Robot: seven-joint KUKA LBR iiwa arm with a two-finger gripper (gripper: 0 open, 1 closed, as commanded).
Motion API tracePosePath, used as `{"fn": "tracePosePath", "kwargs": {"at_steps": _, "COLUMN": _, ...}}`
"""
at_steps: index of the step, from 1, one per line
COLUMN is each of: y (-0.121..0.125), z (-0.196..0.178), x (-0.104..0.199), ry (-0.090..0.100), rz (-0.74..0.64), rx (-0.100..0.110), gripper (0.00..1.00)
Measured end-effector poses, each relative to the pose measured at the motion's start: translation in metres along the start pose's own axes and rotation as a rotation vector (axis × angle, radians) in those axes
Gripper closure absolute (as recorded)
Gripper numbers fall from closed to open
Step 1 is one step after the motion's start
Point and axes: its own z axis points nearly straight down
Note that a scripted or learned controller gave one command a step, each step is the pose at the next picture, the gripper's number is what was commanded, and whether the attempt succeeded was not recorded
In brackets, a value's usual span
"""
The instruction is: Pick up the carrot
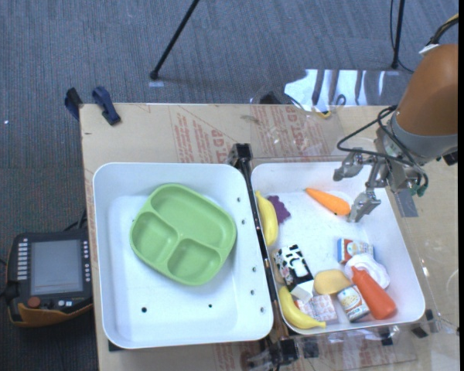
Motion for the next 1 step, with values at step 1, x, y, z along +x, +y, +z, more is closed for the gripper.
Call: {"fn": "tracePosePath", "kwargs": {"at_steps": 1, "y": -0.0148, "z": 0.1137, "x": 0.003, "ry": 0.01, "rz": 0.019, "rx": -0.003, "gripper": 0.0}}
